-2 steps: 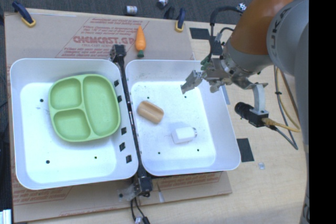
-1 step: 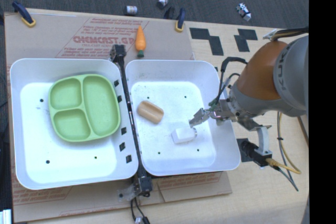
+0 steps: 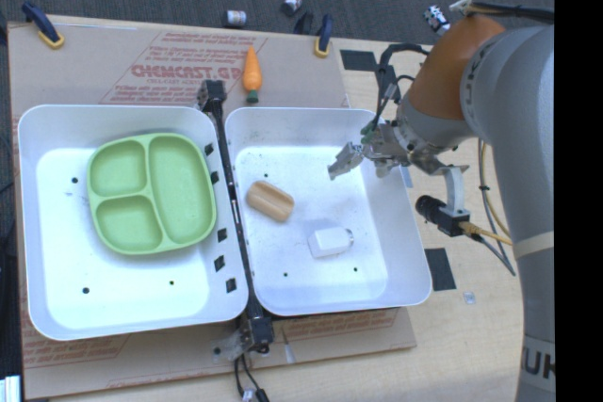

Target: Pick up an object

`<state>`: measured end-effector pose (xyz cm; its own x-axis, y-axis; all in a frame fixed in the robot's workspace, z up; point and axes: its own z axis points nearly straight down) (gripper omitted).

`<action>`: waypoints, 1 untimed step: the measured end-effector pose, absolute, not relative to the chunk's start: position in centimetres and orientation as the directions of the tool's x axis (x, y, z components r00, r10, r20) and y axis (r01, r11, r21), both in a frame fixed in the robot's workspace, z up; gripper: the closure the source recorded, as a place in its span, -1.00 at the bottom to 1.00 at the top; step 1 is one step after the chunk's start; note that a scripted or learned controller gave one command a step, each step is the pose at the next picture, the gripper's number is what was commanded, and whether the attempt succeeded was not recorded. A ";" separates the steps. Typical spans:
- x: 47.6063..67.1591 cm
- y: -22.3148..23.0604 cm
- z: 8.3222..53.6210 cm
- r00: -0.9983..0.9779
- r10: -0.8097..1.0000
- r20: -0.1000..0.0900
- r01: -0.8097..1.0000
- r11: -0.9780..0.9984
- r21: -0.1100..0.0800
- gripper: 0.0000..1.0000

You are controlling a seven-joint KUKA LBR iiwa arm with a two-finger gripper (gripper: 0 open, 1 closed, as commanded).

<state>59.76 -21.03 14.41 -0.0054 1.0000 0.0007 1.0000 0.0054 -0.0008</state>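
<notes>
A tan, bread-roll-shaped object [image 3: 269, 201] lies in the right bin [image 3: 396, 282], left of its middle. A small white block [image 3: 330, 241] rests a little nearer the front of the same bin. My gripper [image 3: 343, 163] hangs over the right bin's back right part. It is up and to the right of the tan object, above the white block, and apart from both. Nothing shows in the gripper. The grey arm with its orange band [image 3: 452, 71] reaches in from the right.
A green divided plate [image 3: 151, 193] lies in the left bin [image 3: 38, 297]. An orange carrot toy [image 3: 252, 71] sits on the cardboard behind the bins, beside a blue clamp [image 3: 324, 33]. A black divider [image 3: 224, 193] runs between the bins. Cables [image 3: 490, 235] hang at the arm's side.
</notes>
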 end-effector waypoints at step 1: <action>47.6 -21.1 9.2 -0.006 1.000 0.003 1.000 0.006 -0.005 -1.00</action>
